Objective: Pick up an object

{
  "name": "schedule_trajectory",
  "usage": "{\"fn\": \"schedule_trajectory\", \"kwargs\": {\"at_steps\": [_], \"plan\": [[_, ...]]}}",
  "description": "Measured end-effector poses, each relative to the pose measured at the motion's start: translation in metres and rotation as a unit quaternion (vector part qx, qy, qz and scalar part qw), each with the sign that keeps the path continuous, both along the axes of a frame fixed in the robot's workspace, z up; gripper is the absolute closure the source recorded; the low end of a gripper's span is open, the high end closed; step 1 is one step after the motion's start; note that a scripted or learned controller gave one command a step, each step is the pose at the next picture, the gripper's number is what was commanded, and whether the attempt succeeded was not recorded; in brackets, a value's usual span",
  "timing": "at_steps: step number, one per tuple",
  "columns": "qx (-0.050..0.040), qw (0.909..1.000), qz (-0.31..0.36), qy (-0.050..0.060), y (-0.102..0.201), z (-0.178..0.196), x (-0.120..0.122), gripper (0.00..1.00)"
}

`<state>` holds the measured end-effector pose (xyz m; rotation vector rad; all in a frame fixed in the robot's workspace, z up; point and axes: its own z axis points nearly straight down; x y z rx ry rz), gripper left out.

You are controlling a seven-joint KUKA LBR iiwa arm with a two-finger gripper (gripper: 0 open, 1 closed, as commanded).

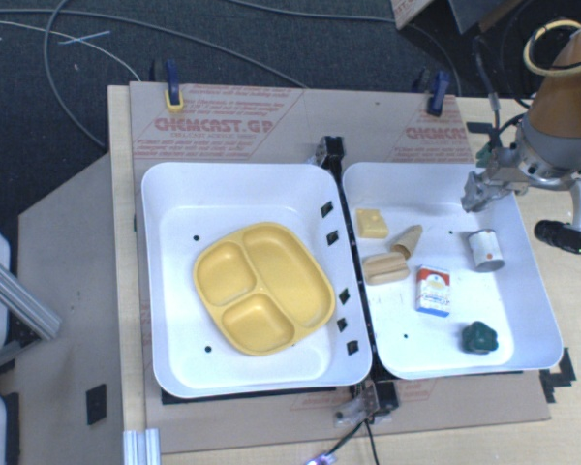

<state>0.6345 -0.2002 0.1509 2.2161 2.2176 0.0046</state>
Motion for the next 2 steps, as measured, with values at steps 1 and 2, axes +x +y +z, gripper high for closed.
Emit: {"fn": "schedule_trajectory", "kwargs": {"at_steps": [1,2], "plan": [[-0.0004,1.0,0.0,-0.001,-0.002,0.066,0.005,1.0],[0.0002,1.0,0.001,-0.001,0.007,0.118,0.011,1.0]]}}
